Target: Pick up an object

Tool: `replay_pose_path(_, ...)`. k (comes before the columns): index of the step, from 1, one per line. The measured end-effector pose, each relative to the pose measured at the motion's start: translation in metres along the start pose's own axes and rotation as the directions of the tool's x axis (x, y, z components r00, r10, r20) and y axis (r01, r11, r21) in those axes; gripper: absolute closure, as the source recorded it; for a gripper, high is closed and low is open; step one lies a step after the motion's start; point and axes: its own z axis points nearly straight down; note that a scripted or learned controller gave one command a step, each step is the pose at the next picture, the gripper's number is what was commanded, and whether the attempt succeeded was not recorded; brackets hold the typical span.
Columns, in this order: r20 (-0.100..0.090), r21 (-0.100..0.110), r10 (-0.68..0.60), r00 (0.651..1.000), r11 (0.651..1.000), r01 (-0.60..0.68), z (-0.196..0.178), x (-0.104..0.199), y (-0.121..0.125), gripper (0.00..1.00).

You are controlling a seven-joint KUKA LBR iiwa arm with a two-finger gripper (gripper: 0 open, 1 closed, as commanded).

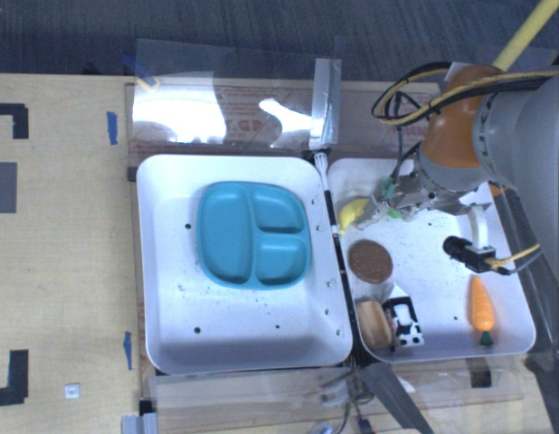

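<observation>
My gripper [386,202] hangs low over the back left part of the right bin [442,233]. Just to its left lies a small yellow fruit-like piece [353,212], against the bin's left wall and touching or nearly touching the gripper tip. In front of that sits a brown round disc [370,260]. A tan bread-like piece [374,324] and a black-and-white block [405,324] lie at the bin's front left. An orange carrot [481,307] lies at the front right.
The left bin [171,315] holds a blue divided plate [254,233] in its middle. A raised rim separates the two bins. The grey arm with its orange band [456,134] covers the right bin's back right corner.
</observation>
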Motion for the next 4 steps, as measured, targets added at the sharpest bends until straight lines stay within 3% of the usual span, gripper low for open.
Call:
replay_pose_path(1, -0.001, 0.001, -0.143, 0.99, 0.99, 0.143, -0.079, 0.007, -0.046, 0.0)
replay_pose_path(2, 0.001, -0.005, -0.275, 0.962, 0.962, 0.275, -0.005, 0.005, -0.071, 0.0)
replay_pose_path(3, 0.006, -0.015, -0.272, 0.962, 0.962, 0.272, -0.017, 0.004, -0.068, 1.0)
replay_pose_path(4, 0.005, -0.013, -0.272, 0.962, 0.962, 0.272, -0.016, 0.005, -0.068, 0.0)
